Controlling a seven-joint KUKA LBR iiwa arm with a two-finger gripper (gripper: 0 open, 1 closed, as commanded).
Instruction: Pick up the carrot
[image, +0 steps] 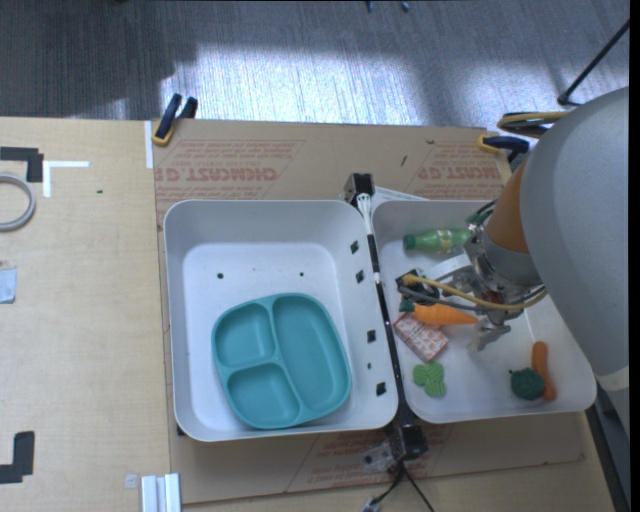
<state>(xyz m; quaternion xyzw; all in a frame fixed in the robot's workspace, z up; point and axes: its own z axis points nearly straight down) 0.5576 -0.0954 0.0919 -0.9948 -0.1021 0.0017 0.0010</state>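
The carrot (443, 315) sits in the right bin (560, 400) near its left wall, just above a red-and-white packet (422, 339) — the gripper (487, 322) hovers at its right end, grip state I can't tell.

We count two shallow white plastic bins (190, 300), one teal three-compartment plate (281, 358), two orange carrots (445, 315), one green plastic bottle (437, 240), two dark green leafy vegetable toys (429, 377) and one red-patterned flat packet (421, 339).
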